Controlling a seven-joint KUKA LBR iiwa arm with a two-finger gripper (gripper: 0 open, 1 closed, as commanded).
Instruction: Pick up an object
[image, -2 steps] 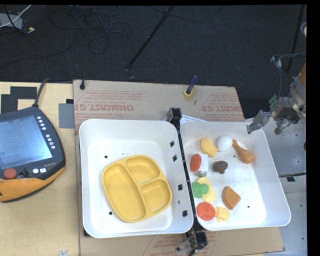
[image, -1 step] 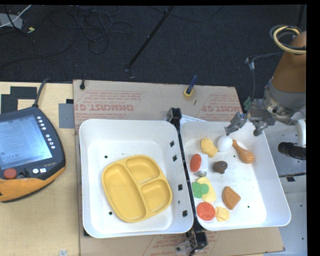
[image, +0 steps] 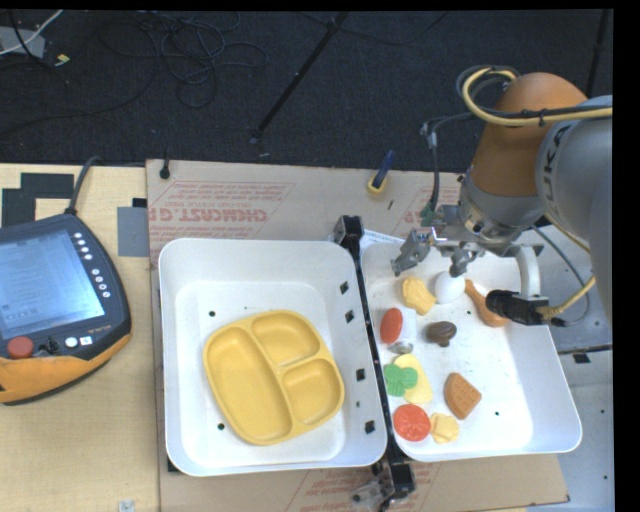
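Observation:
Several toy foods lie in the right bin (image: 545, 400): a yellow piece (image: 417, 294), a white egg (image: 449, 289), a red oval (image: 391, 325), a brown lump (image: 440, 332), an orange wedge (image: 487, 306), a green leaf (image: 401, 380), a red tomato (image: 411, 423) and a tan slice (image: 462, 395). My gripper (image: 432, 258) hangs over the bin's far end, just above the yellow piece and the egg. Its two grey fingers (image: 405, 255) are spread apart and hold nothing.
The left bin (image: 190, 300) holds a yellow divided tray (image: 273, 375). A black divider (image: 365, 330) separates the bins. A teach pendant (image: 55, 290) lies at the far left on the bench. Cables hang from the arm (image: 530, 150) over the right bin's far right side.

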